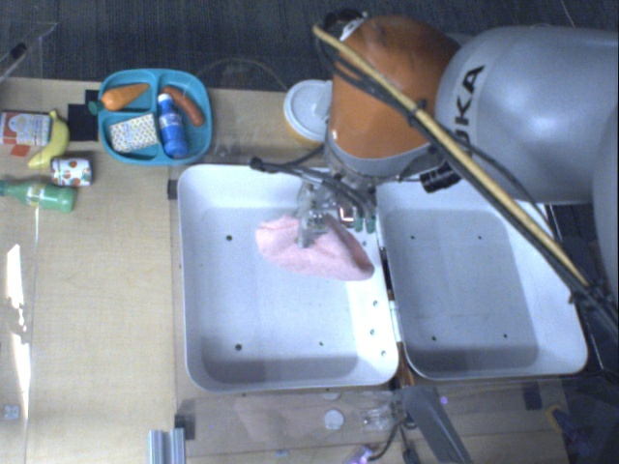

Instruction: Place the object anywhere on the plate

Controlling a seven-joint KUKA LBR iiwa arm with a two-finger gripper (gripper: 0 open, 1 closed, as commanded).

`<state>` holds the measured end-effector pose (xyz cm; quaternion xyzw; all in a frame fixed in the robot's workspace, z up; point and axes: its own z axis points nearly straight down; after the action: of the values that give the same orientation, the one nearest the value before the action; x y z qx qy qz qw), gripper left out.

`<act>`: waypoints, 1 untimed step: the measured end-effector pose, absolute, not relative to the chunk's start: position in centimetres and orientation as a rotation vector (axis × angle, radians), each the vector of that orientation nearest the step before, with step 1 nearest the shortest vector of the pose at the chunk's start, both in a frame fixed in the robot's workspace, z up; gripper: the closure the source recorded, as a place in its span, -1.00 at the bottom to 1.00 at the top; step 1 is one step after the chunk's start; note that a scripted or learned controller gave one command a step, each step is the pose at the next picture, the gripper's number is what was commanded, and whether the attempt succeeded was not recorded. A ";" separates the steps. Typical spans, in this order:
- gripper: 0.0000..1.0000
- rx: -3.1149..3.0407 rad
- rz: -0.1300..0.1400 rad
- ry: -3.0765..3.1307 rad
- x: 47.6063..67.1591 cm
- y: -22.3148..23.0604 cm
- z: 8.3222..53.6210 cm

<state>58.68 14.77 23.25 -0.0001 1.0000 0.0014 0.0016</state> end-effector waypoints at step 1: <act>1.00 -0.002 0.005 3.138 56.6 19.4 22.6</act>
<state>56.55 19.45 22.63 -0.0007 1.0000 0.0015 0.0018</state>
